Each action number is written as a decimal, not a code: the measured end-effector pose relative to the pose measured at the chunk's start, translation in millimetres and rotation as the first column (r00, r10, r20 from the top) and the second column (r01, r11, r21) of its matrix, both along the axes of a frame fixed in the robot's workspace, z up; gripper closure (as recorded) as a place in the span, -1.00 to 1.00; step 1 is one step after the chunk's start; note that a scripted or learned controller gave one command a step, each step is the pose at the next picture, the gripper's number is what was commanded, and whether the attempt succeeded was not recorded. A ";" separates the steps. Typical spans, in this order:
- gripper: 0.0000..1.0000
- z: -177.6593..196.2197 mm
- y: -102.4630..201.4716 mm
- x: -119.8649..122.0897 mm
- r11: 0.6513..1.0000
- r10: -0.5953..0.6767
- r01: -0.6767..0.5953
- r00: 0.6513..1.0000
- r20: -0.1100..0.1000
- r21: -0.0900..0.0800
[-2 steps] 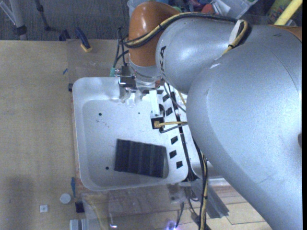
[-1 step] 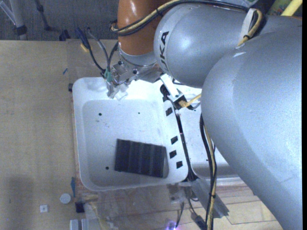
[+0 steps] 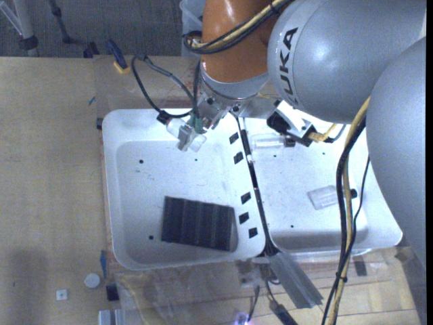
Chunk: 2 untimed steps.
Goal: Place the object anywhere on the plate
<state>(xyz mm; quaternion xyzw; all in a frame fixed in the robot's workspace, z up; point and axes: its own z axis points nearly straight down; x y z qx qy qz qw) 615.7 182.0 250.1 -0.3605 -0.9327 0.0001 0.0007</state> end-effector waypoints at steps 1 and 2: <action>1.00 -64.4 -66.7 -23.1 0.998 -0.058 0.058 0.998 0.000 0.000; 1.00 64.7 -61.9 28.2 0.941 0.339 -0.339 0.941 0.006 0.000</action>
